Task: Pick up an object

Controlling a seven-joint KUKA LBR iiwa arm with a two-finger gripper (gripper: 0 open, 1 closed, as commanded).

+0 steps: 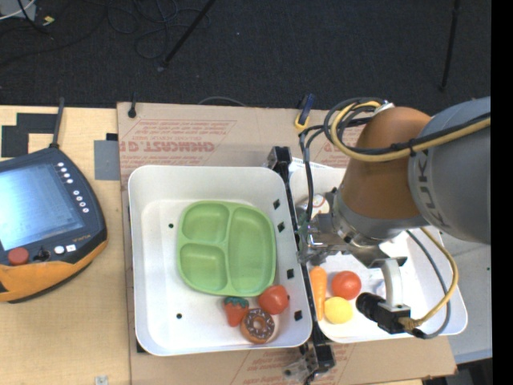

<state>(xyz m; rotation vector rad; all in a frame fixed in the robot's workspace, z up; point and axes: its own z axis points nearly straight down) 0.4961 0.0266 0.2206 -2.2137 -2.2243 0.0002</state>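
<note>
My gripper hangs low over the right bin, near its left wall, mostly hidden under the orange-banded wrist. Just in front of it lie an orange carrot, a red tomato and a yellow lemon. In the left bin a green divided plate sits in the middle. Along that bin's front edge are a strawberry, a second red tomato and a chocolate donut.
The arm's bulk covers most of the right bin's back half. A teach pendant with a screen rests on the bench at far left. Cardboard lies under both bins.
</note>
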